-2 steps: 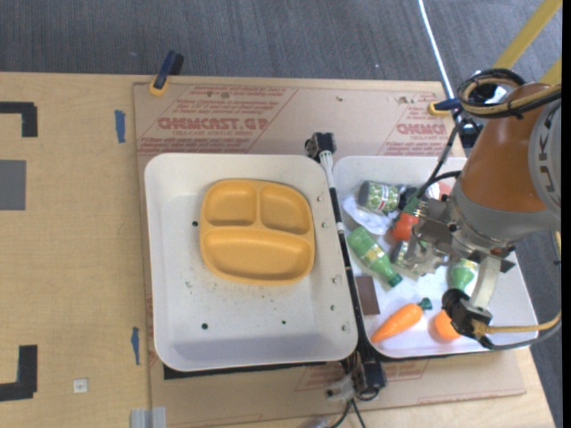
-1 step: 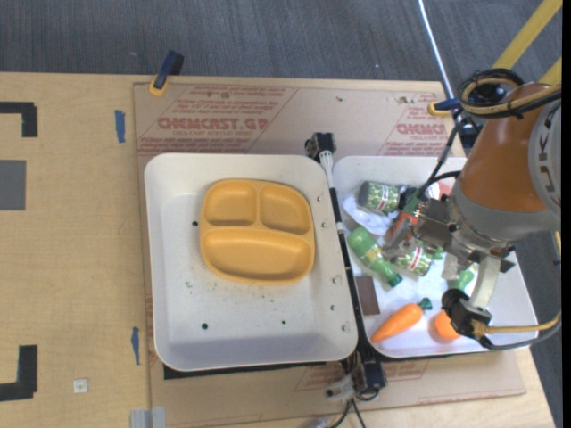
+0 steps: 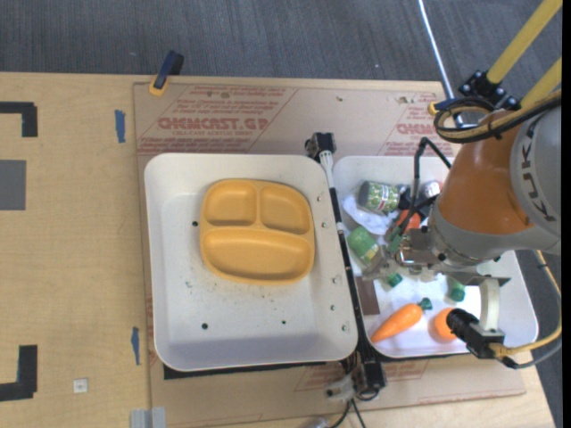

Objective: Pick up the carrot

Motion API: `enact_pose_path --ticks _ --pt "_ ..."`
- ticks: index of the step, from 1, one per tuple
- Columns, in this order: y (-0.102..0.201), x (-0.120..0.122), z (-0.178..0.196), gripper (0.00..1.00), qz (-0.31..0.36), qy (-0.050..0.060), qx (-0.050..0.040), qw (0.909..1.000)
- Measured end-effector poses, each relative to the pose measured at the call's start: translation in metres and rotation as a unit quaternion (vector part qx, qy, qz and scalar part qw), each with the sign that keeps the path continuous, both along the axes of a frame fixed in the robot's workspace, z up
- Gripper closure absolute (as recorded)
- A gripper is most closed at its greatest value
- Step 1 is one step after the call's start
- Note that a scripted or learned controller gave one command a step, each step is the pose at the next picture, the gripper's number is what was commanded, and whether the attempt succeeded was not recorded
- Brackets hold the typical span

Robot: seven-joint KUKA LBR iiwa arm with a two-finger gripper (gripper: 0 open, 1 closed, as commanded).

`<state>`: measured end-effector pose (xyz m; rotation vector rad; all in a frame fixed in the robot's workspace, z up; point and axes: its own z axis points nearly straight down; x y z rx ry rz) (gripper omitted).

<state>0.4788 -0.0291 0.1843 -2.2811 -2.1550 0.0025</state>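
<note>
Grey arm (image 3: 544, 163), orange band (image 3: 477, 190) above wrist, black cables looped on top.

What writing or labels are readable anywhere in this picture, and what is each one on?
"KU": dark letters on the grey arm, cut off at the picture's right edge.
Red printing on the cardboard sheet above the left bin: large letters, too blurred to read with certainty.
More red printing on the cardboard above the right bin: unreadable.
Label on the green can: too small to read.

A tan bench (image 3: 71, 266) carries a printed cardboard sheet (image 3: 223, 114) at frame centre, two white bins (image 3: 178, 328) on it; an orange-handled clamp (image 3: 166, 71) lies at upper left.
</note>
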Motion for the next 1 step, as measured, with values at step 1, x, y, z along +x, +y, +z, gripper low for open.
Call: enact_pose_path --ticks 1 --pt "0.0000 0.0001 0.0000 0.00 0.000 0.000 -0.0001 1.0000"
